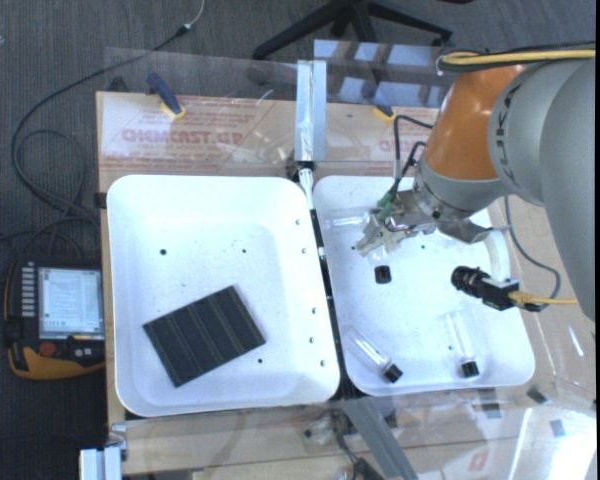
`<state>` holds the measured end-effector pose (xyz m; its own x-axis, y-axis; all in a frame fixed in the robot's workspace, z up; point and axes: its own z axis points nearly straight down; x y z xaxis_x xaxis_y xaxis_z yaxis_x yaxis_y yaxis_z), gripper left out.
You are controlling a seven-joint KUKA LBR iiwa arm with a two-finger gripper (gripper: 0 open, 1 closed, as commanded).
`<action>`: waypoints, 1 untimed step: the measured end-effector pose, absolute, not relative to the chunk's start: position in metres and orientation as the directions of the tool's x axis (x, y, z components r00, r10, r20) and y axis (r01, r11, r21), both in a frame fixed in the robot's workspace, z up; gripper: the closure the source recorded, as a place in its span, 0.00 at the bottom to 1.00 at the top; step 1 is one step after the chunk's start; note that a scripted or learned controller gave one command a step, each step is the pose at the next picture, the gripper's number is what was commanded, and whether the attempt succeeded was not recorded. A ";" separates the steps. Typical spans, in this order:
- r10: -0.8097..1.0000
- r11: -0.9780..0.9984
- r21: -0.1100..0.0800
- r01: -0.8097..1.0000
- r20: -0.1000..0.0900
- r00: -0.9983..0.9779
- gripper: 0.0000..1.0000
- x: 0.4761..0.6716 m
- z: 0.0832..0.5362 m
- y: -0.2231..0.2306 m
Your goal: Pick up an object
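We see our grey KUKA arm (550, 138), broad orange band above the wrist, black cables alongside it, metallic gripper (380, 236) below.

Dark grey carpet (40, 58) surrounded the worktop (210, 138), with a black office chair base (350, 13) beyond and cables (50, 168) trailing left.

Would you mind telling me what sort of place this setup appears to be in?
Probably a robotics lab or test workshop: a grey and orange robot arm reaches over two white bins on a bench, a handheld control pad lies on the carpet, and an office chair base stands behind.
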<state>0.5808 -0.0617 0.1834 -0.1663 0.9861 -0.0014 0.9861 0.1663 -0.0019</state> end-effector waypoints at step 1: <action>0.996 0.089 -0.002 0.996 -0.003 -0.089 1.00 0.627 0.231 -0.051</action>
